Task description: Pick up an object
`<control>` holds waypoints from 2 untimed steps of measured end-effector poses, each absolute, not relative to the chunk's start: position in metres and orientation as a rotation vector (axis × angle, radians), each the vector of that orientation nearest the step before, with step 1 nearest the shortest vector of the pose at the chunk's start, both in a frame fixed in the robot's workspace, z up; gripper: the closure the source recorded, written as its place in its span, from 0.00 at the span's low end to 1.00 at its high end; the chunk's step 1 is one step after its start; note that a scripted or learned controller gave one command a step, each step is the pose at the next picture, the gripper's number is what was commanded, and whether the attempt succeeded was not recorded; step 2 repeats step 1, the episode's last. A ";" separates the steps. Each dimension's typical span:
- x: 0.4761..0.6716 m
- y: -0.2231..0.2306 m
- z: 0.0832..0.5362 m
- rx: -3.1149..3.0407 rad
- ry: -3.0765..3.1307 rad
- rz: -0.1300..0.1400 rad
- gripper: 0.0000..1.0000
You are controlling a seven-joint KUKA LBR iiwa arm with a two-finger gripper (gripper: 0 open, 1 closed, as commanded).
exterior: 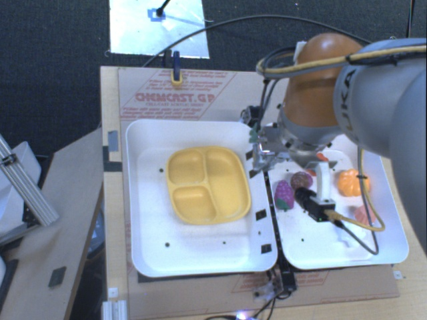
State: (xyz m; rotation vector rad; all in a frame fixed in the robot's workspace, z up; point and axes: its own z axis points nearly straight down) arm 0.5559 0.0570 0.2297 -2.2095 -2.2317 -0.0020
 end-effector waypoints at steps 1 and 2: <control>0.558 0.106 0.220 -2.211 -2.231 -0.002 1.00; 0.558 0.106 0.220 -2.211 -2.231 -0.002 1.00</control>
